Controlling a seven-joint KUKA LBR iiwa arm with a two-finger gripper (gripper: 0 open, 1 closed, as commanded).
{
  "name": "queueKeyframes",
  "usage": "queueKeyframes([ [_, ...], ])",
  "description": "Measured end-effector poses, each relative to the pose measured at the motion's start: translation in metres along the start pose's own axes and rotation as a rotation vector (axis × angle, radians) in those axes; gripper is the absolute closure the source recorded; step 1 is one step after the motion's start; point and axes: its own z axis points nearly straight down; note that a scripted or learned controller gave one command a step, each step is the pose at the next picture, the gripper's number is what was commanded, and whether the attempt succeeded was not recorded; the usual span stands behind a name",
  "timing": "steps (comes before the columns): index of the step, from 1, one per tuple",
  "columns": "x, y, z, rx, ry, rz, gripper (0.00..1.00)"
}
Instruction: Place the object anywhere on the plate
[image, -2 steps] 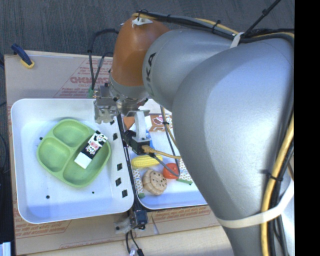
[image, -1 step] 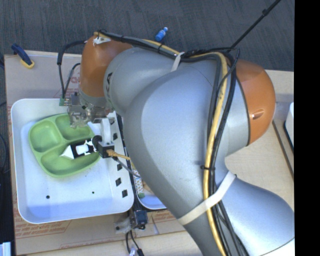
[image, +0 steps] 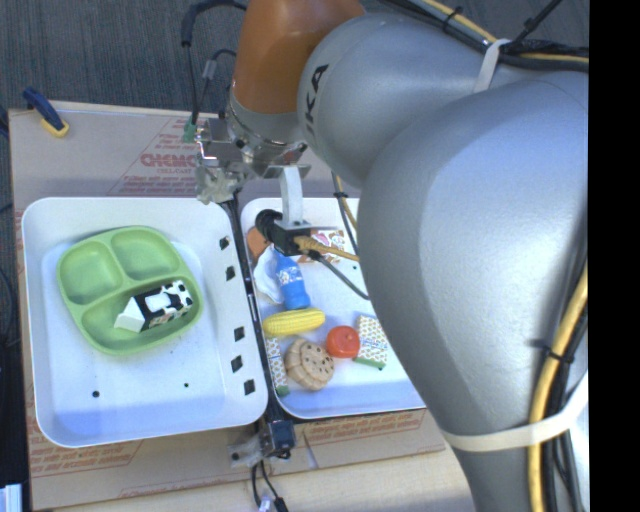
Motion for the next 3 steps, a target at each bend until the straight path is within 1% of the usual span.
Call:
queueKeyframes([
  [1, 0.027, -0.102, -0.057, 0.003, 0.001, -0.002, 1.0],
  [2, 0.079, -0.027, -0.029, 0.003, 0.0, -0.001, 1.0],
  [3, 0.079, -0.026, -0.029, 0.002, -0.001, -0.002, 0.0],
])
